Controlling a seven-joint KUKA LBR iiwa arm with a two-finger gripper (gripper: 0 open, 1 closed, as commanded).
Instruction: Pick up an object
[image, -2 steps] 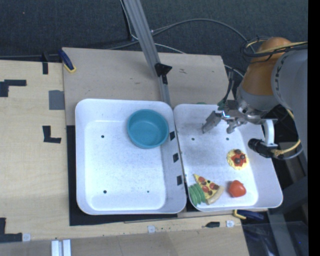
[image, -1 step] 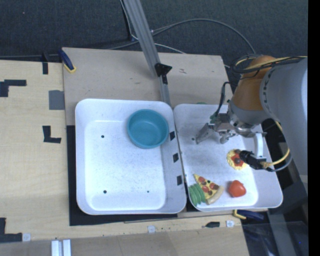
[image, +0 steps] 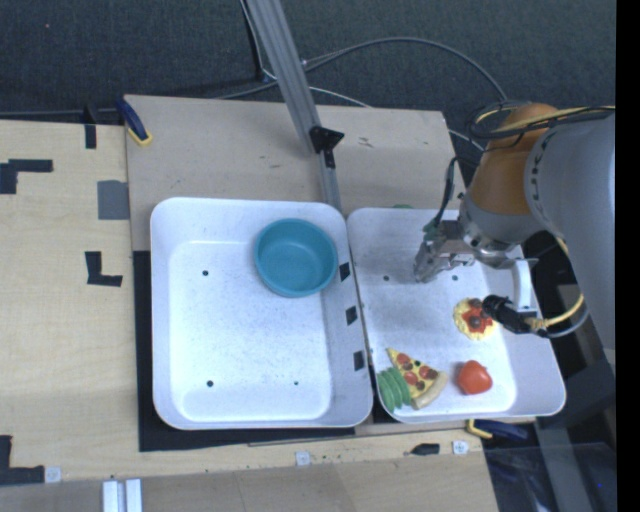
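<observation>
My gripper (image: 430, 268) hangs over the upper middle of the right bin (image: 400, 310), pointing down, with nothing visible between its fingers. A small yellow and red toy (image: 473, 319) lies to its lower right. A red tomato-like piece (image: 474, 377) sits near the bin's front right. A toy pizza slice (image: 416, 376) with a green edge rests at the bin's front left. A blue bowl (image: 295, 257) stands in the back of the left bin (image: 200, 330).
A slanted metal pole (image: 300, 100) runs from the top down to the gap between the bins. Black clips (image: 352, 315) line the divider. The arm's orange band (image: 500, 180) and grey body fill the right side.
</observation>
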